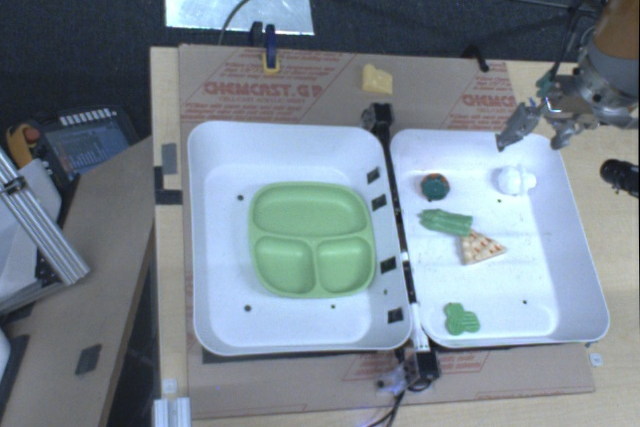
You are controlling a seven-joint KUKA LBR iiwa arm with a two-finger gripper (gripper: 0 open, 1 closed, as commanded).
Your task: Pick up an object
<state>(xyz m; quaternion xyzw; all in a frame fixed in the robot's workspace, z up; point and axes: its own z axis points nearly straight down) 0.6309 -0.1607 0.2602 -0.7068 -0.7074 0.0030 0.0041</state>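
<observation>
Two white bins (560,315) on cardboard-topped bench (330,85), dark carpet beyond. Green divided tray (310,240) in far-left bin. Five small objects below-left of gripper (535,127); nearest, white ball (511,180). Pincer spread, probably holding nothing.

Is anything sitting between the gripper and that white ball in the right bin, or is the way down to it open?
Nothing visible stands in the way. The gripper hangs above the right bin's far edge, and the white ball lies just below it in the view, apart from the round green piece and the pizza slice.
</observation>
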